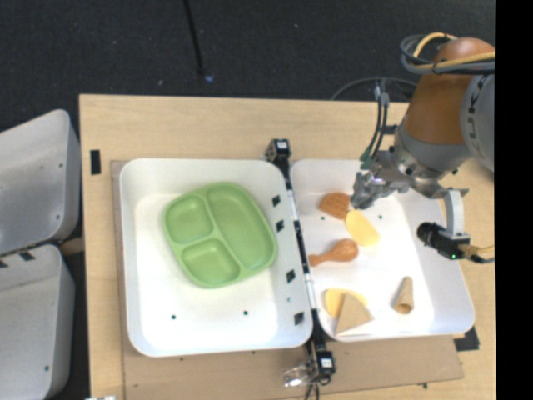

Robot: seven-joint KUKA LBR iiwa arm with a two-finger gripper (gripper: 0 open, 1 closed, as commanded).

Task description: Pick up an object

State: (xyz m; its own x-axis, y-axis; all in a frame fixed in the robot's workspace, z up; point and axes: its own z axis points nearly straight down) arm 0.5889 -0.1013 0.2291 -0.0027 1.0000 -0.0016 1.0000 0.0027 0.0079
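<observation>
On the wooden surface (100, 132), in the right bin (441, 307), the gripper (365, 194) is seen poised just above the yellow piece (362, 228), beside the brown piece (335, 204), an approach being judged underway and a descent next required, though finger state cannot be told.

Two shallow white bins sit side by side on one table (100, 223): the right bin (441, 307) under the gripper (364, 197) and the left bin (141, 307) well off to its left. The left bin holds one green divided plate (219, 233) with three compartments. The right bin holds six food-like pieces: one brown piece (334, 204) just beside the gripper, one yellow piece (362, 228) just below it, one drumstick (335, 253), one yellow wedge (332, 302), one tan wedge (353, 314) and one cone (404, 295).
</observation>
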